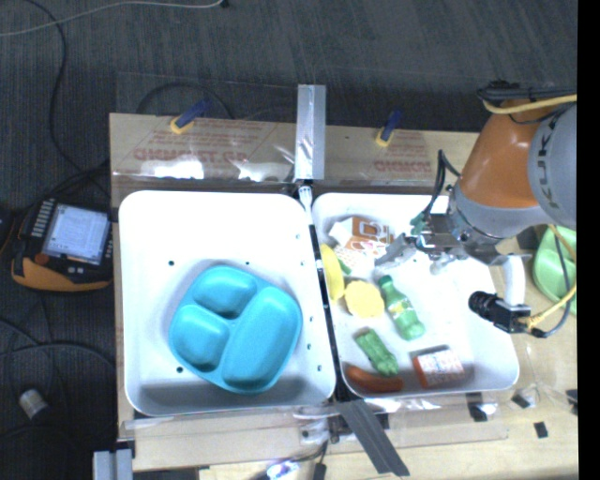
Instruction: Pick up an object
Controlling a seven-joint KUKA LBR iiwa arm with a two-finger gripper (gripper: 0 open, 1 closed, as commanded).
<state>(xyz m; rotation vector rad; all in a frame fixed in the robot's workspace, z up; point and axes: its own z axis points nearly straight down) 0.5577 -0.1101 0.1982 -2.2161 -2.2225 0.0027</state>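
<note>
Lying below hand (424,246): green bottle (401,310).

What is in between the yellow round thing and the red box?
In the camera view, the green plastic bottle lies between the round yellow toy and the small red box.

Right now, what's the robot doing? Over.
Gripper low over right white bin, holding nothing visible. Green plastic bottle nearest. Yellow round toy beside it.

A robotics lab, by the look of it. A plywood tabletop (234,155) stands on dark carpet (56,94) with loose cables (42,28), and a handheld control pendant (66,246) lies beside it. Clamps (187,116) grip the board's far edge.
</note>
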